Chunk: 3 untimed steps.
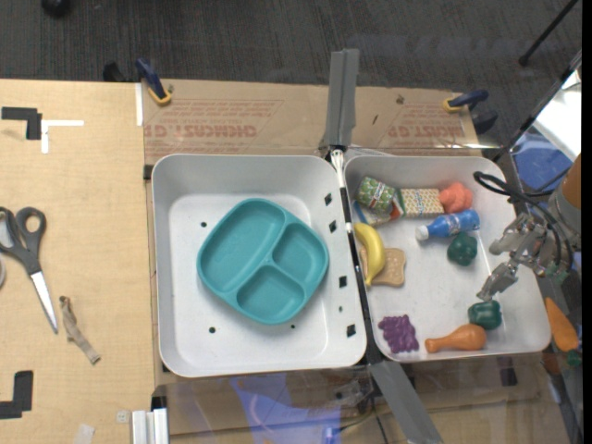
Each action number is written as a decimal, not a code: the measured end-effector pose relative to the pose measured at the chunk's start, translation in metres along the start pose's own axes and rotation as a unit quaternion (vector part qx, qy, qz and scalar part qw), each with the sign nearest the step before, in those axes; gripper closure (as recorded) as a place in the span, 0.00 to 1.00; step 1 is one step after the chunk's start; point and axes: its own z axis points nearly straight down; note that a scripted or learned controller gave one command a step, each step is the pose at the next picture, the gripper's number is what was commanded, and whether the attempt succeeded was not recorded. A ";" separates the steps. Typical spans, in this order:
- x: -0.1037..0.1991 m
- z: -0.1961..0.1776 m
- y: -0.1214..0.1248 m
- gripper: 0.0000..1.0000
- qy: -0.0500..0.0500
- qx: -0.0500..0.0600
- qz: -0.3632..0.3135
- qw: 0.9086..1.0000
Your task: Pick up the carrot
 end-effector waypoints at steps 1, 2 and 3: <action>0.044 0.079 0.022 0.00 0.001 0.000 0.176 0.984; 0.081 0.062 0.081 0.00 0.002 0.001 0.264 0.965; -0.022 0.004 0.122 0.00 0.001 0.001 0.326 0.945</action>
